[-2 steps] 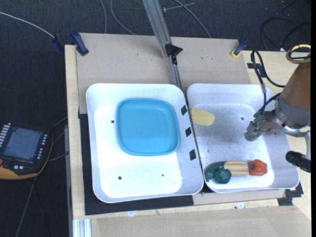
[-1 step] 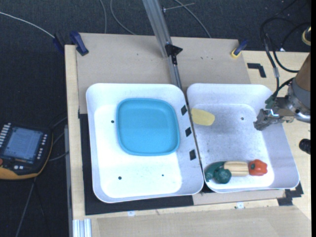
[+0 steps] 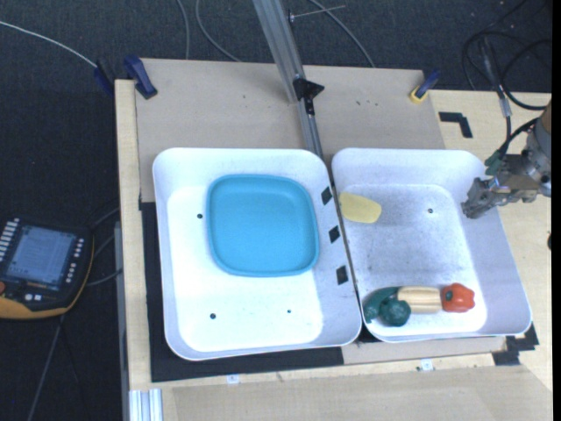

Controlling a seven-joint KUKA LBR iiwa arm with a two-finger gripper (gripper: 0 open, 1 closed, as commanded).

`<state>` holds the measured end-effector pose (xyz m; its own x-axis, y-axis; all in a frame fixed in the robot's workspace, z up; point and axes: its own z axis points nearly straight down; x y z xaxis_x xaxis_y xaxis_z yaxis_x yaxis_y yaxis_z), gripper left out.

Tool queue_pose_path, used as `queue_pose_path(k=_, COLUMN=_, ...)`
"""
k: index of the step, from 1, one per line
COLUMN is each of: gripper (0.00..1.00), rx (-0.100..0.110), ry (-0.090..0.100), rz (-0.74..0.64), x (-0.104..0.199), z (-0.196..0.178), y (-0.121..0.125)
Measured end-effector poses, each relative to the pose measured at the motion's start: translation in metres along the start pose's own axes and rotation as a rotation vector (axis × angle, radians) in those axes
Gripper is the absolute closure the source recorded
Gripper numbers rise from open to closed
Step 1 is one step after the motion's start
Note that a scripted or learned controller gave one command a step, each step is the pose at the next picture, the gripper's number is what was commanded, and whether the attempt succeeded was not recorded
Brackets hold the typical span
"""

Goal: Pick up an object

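While nothing sits between its fingers, hand point(image 3: 480, 202): it hangs over the right rim of the right bin, at the end of the arm coming in from the right; whether its fingers are spread or closed I cannot tell.
Right bin point(image 3: 438, 167): white and shallow, with a speckled grey floor; it carries all the small objects.
Yellow piece point(image 3: 360, 208): flat and pale, it lies at the upper left of the right bin's floor, close to the wall shared with the other bin, well apart from the hand.
Green object point(image 3: 387, 309): dark and rounded, at the bin's near edge, left end of a short row.
Tan object point(image 3: 420, 299): a pale cylinder lying on its side, just beside the green one and touching the red one.
Red object point(image 3: 457, 297): small and round, at the right end of that row.
Left bin point(image 3: 180, 235): white, just beside the right bin.
Blue tray point(image 3: 262, 224): a light blue square with rounded corners, lying flat in the left bin.
Surface point(image 3: 219, 103): pale wood, with blue clamps at its far corners.
Pendant point(image 3: 39, 266): a handheld controller with a screen, on the dark floor to the left.
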<state>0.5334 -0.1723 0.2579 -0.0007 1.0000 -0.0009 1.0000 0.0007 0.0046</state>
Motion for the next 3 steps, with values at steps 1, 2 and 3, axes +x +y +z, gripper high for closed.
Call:
queue_pose_path(k=1, gripper=1.00, rx=0.005, ry=0.002, rz=-0.004, x=0.050, z=0.013, y=0.012)
queue_pose_path(k=2, gripper=1.00, rx=0.003, ry=0.002, rz=-0.004, x=0.096, z=0.005, y=0.031)
queue_pose_path(k=3, gripper=1.00, rx=0.004, ry=0.002, rz=-0.004, x=0.149, z=0.001, y=0.054)
